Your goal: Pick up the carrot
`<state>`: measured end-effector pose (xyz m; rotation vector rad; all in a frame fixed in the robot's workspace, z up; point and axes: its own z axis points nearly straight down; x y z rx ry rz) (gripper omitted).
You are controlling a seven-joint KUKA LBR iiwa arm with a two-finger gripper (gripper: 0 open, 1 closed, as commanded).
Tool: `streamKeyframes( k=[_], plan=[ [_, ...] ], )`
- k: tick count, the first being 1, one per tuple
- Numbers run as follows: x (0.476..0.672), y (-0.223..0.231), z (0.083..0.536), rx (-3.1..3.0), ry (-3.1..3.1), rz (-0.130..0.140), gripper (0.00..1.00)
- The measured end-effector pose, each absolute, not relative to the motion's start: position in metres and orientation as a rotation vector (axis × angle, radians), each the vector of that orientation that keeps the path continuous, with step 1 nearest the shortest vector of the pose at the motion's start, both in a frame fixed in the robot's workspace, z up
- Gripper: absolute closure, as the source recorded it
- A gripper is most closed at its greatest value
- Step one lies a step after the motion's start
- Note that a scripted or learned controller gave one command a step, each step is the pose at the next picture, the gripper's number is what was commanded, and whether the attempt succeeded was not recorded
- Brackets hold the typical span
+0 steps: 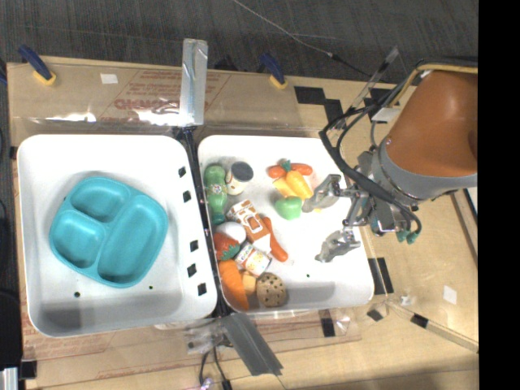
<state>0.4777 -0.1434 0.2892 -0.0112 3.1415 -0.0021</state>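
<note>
The carrot (274,243) lies in the right bin (341,291) among toy food, left of the gripper (329,223), whose jaws stand apart, holding nothing, over bare bin floor.

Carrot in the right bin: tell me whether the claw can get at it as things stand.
Probably yes. The carrot lies uncovered, its right side facing bare bin floor, and the open claw hovers just right of it, though toys crowd its left.

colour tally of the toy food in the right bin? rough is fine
Approximate; the pile along the bin's left side overlaps.
Orange: 4 (carrot, piece at, two small ones at and)
Green: 3 ()
Yellow: 1
Brown cookie: 1
Mixed or packaged: 3 ()
Total: 12
</note>
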Motion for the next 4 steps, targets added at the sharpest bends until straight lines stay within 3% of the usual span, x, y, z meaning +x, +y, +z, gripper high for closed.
streamKeyframes(
  k=[1, 2, 3, 4],
  plan=[
    [0.486, -0.211, 0.444, 0.449, 3.100, -0.007, 0.00],
    [0.477, -0.209, 0.318, 0.649, 3.078, 0.000, 0.00],
    [0.476, -0.208, 0.103, 0.571, 3.094, 0.001, 0.00],
    [0.594, -0.210, 0.094, 0.662, 3.068, -0.001, 0.00]
  ],
)
